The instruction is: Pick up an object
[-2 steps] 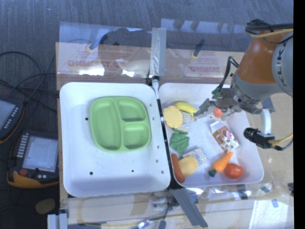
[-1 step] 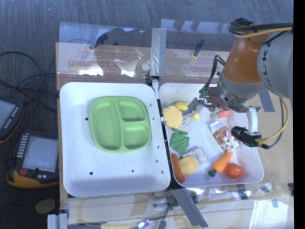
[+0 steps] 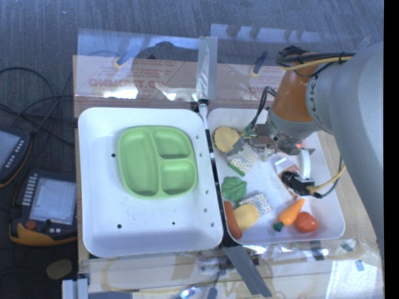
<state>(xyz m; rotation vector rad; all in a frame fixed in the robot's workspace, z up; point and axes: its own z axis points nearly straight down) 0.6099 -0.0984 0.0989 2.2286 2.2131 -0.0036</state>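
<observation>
Grey claw (image 3: 265, 143) hangs low in the right bin (image 3: 330, 229), can't tell if it's clenched. Toy food's packed tight near the yellow piece (image 3: 225, 138), so it could easily snag two things or knock one away.

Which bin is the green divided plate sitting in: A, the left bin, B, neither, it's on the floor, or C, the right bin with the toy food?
A: the green divided plate lies flat in the left bin, while the carrot and tomato lie in the right bin.
</observation>
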